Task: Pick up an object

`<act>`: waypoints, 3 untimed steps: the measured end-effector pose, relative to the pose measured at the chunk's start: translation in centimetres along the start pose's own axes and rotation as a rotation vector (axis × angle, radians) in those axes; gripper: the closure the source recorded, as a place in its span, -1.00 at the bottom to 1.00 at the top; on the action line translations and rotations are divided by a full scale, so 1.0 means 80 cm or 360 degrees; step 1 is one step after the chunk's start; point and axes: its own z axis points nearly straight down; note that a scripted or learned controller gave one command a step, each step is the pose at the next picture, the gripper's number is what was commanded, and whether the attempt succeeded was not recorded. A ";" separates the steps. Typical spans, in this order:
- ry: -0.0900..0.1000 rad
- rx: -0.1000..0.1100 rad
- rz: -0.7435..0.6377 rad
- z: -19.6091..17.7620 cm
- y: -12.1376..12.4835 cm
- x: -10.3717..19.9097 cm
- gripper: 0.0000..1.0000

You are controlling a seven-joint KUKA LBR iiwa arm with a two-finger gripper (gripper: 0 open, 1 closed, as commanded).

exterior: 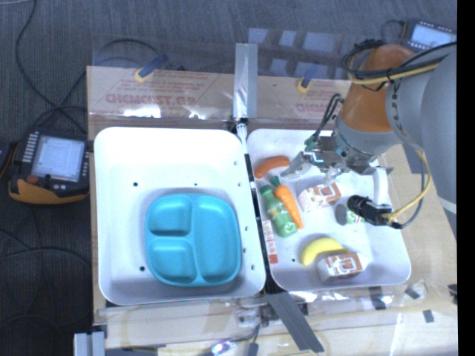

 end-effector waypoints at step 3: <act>-0.0003 -0.0028 -0.0260 0.070 -0.039 0.004 1.00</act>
